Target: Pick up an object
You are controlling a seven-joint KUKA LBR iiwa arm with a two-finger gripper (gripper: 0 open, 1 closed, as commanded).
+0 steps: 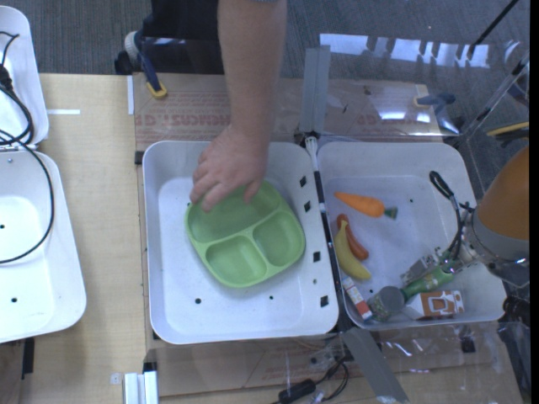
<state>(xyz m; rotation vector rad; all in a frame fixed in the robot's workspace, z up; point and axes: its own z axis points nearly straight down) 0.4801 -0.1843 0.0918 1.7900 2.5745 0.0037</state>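
Bins, two of them, white and shallow, sit side by side on a pale counter [93, 108], seen from above at a slant. In the left bin [168, 301] lies a green divided plate [246, 238]; a person's hand [226, 173] reaches in from the far side and rests on the plate's far-left rim. The right bin [404, 168] holds the likely targets: an orange carrot [362, 204] toward the far side, its length running left to right; a yellow banana [352, 257] with a red pepper [354, 238] just beside it, both running near to far by the left wall; a green bottle [425, 283] and a small carton [440, 305] in the near-right corner.

At the right edge, the grey arm with its orange band [509, 200] comes in over that bin. The tool [452, 255] hangs just above the green bottle's far end, touching or nearly so; whether it is open or closed cannot be told. Judging by this, the bottle lies nearest, directly under and slightly nearward-left of the tool, its long axis slanting from near-left to far-right.
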